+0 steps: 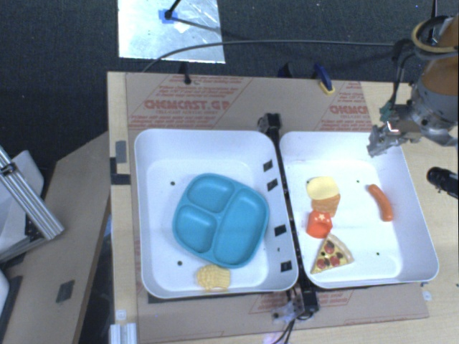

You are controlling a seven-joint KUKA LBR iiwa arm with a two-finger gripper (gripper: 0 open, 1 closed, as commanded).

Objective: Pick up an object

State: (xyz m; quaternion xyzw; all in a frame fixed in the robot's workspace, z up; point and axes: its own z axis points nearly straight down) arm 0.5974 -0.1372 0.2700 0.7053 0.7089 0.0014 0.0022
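Nothing picked up yet: claw (380,140) hangs over the right bin's (419,264) far right corner, can't tell if it's spread or pinched. Closest target, the sausage (380,201), lies near that bin's right wall, so the whole grab is left

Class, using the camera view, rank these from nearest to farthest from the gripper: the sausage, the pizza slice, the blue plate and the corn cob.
From the gripper, at the right bin's far right corner:
1. Sausage, right side of the right bin.
2. Pizza slice, near edge of the right bin.
3. Blue plate, middle of the left bin.
4. Corn cob, near edge of the left bin.
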